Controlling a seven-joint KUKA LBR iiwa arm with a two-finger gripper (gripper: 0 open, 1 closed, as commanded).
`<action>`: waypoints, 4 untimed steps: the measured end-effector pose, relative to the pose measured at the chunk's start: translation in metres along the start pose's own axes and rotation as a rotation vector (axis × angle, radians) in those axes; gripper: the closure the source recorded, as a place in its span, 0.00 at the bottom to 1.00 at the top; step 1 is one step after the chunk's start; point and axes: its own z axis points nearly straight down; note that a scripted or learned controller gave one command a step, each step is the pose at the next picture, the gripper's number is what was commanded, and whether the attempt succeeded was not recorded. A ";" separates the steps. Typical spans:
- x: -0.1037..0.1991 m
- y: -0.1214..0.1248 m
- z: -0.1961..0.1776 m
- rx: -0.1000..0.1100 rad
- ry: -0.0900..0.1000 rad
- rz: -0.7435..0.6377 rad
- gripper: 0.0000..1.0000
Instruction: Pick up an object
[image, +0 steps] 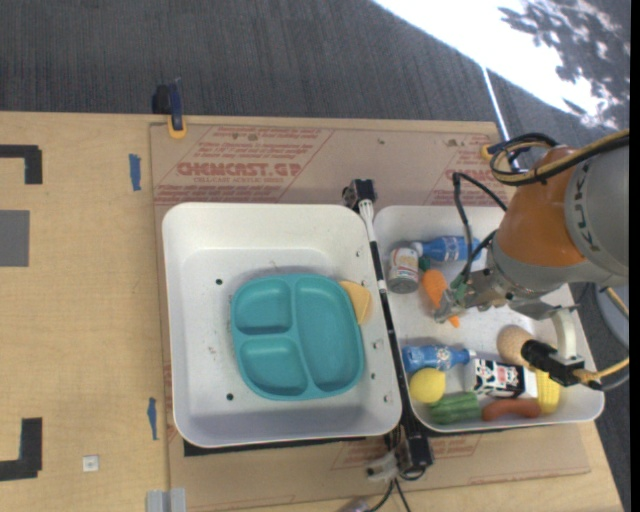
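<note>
The right bin (500, 423) holds several small toys. An orange carrot (433, 287) lies near its middle, with a silver can (404, 268) and a blue bottle (443, 248) just behind it. My gripper (458, 303) is down inside this bin, right beside the carrot on its right side, and a small orange bit shows just below the gripper tip. Whether anything sits in the gripper is hidden by the wrist. Toward the front lie a second blue bottle (432, 356), a yellow lemon (427, 385) and a green cucumber (455, 408).
A black-and-white carton (497, 378), a red piece (508, 408), a tan ball (512, 343) and a yellow piece (548, 392) crowd the right bin's front right. The left bin (200, 300) holds a teal divided plate (297, 335) with a yellow wedge (358, 298) at its right edge.
</note>
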 end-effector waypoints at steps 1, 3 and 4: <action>0.000 0.000 0.000 0.000 0.000 0.000 0.00; 0.000 0.001 -0.010 -0.002 0.000 0.000 0.00; 0.000 0.002 -0.020 -0.004 -0.001 -0.001 1.00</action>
